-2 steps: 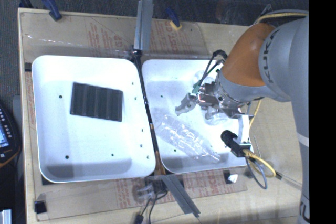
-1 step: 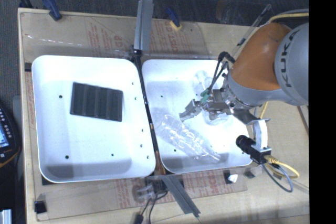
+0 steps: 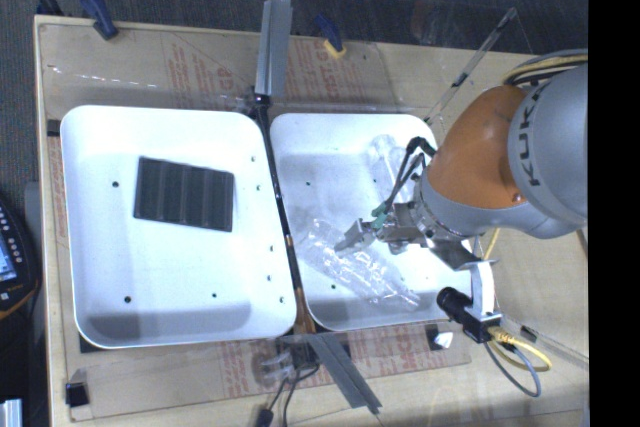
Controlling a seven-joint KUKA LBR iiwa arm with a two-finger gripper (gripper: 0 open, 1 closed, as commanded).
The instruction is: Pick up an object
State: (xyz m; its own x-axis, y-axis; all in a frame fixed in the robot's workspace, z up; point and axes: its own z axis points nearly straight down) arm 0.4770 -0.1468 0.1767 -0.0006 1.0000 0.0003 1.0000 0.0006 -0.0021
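Where the grey arm with its orange band reaches in from the right of the camera view, the hand [image 3: 362, 235] is low inside the right bin [image 3: 300, 155], its metal tip pointing toward the divider between the two bins. Whether the hand is wide or narrow cannot be told: the wrist body and cabling cover most of it, and no object is seen between its parts. Directly below and slightly forward of the tip lies the clear plastic item [image 3: 362, 267], a crumpled, transparent piece resting on the bin floor. Its long axis runs on a slant, from near the divider down toward the bin's near right corner, so it lies roughly across the hand's line of approach. The hand's tip appears to be at or just above the upper edge of this item; contact cannot be confirmed, since the plastic is see-through and its outline is faint against the white floor. A second clear piece [image 3: 385, 155] lies farther back in the same bin, beside the wrist. In the left bin [image 3: 90, 145], well apart from the hand, a dark ridged rectangular pad [image 3: 185, 194] lies flat. Judgement: the nearest candidate is the clear plastic item, requiring a short descent rather than any lateral travel.
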